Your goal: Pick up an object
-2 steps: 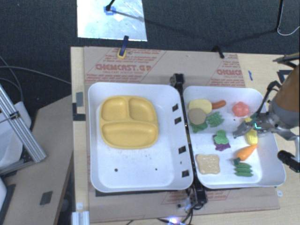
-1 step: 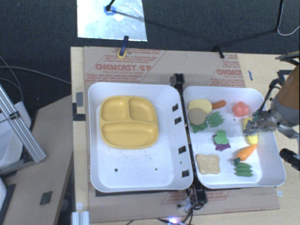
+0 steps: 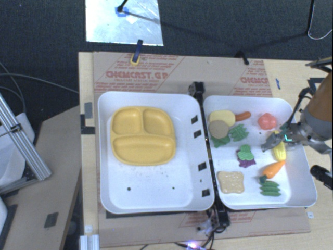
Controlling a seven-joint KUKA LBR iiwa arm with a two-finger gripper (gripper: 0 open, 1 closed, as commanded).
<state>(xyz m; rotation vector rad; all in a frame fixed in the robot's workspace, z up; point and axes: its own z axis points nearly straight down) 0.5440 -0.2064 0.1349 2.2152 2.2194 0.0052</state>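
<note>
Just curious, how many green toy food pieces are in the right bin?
4: leafy green piece beside the round tan piece, another mid-bin, green pods at the front, one poking from under the tan piece.

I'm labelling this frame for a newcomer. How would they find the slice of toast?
Look in the right bin, along its near edge at the left corner. The toast slice lies flat there, pale tan and squarish, unlike the orange carrot and green pods to its right.

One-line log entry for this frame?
end effector: low in right bin, beside yellow corn | grasp: none visible | yellow tray: left bin
</note>
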